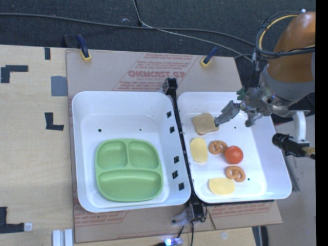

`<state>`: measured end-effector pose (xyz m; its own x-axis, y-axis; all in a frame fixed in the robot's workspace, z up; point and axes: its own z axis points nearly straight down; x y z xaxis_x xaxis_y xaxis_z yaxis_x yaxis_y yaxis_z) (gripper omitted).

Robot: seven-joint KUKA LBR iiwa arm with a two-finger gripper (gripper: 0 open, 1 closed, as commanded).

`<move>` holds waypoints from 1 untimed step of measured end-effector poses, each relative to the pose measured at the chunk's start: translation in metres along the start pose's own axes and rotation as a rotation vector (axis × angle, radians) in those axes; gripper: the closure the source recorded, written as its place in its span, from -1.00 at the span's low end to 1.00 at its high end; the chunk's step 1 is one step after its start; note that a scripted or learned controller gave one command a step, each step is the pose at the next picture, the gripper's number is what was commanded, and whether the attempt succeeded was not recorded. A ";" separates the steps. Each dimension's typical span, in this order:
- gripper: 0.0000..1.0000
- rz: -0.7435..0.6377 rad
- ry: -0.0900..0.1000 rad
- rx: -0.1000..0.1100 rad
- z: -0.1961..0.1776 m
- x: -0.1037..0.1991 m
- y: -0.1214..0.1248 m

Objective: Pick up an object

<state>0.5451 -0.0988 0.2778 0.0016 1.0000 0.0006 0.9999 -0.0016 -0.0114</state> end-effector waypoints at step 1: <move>-1.00 -0.003 -0.001 -0.010 -0.005 0.000 0.002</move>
<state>0.5468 -0.0987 0.2830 -0.0013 1.0000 -0.0005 1.0000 0.0013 -0.0014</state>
